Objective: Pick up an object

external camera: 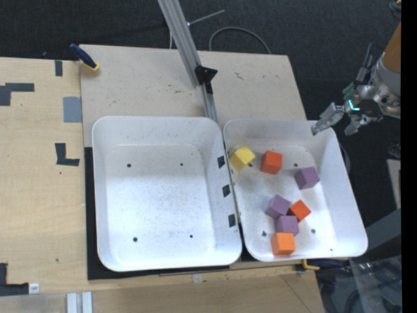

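Bench, overhead slanted view.

Bins: two shallow white bins side by side. Left bin (111,142) holds no blocks. Right bin (339,168) holds seven small blocks.

Blocks in the right bin:
- yellow block (242,157), upper left corner, close to the wall shared with the left bin.
- red-orange block (272,162), just right of the yellow one.
- purple block (307,177), right of centre, apart from the others.
- second purple block (278,205), touching or nearly touching an orange-red block (300,209) to its right.
- third purple block (287,224), directly below that pair.
- orange block (283,243), lowest, just beside the third purple block.

Tool: gripper (339,120), at the end of the grey arm with its orange band, sits at the upper right, over the right bin's top right corner and outer rim. Its fingers are spread apart with nothing between them. All blocks lie below and to the left of it; the first purple block is nearest, the yellow and orange ones farthest.

Other: metal rail (179,28) running diagonally down to the bins' junction; blue-and-yellow clamp (85,57) at the bench's upper left.
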Action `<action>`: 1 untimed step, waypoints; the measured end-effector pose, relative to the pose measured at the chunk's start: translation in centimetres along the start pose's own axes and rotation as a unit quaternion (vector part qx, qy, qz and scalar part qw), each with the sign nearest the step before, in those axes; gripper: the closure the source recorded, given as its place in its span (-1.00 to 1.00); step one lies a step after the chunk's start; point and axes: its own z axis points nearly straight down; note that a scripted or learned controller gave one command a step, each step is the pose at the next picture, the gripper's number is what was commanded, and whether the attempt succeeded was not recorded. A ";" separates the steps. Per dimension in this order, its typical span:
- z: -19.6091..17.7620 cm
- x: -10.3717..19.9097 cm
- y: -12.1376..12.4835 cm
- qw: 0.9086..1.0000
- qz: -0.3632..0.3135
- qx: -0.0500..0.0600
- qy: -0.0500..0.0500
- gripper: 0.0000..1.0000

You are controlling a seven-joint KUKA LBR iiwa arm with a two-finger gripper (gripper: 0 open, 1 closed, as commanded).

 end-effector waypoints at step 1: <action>-0.3 0.0 0.1 1.000 -0.001 -0.002 -0.001 -1.00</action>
